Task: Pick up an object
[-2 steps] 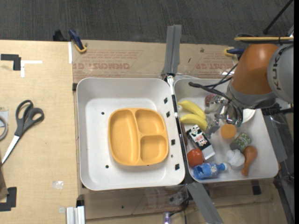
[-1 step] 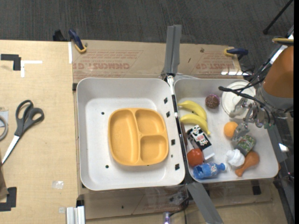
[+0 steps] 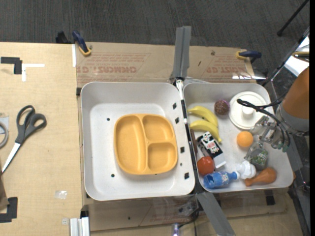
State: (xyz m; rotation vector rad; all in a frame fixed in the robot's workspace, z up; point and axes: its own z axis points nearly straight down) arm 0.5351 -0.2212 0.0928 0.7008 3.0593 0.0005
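The right bin (image 3: 231,89) holds several objects. Two yellow bananas (image 3: 205,121) lie near its left wall, with a dark purple ball (image 3: 222,107) and a white round lid (image 3: 248,110) behind them. An orange ball (image 3: 244,139) sits mid-bin, and a speckled grey-green lump (image 3: 257,157) lies just right of it. Along the front are a black-and-white box (image 3: 211,147), a red tomato (image 3: 205,165), a blue bottle with a white cap (image 3: 224,178) and an orange carrot-shaped toy (image 3: 261,176). My gripper (image 3: 268,134) hangs low over the bin's right side, just above the lump and beside the orange ball.
The left bin (image 3: 93,132) holds a yellow divided plate (image 3: 146,143). Scissors (image 3: 23,127) lie on the wooden bench at far left. Cardboard with blue clamps (image 3: 81,42) sits behind the bins. The arm's orange band (image 3: 300,95) is at the right edge.
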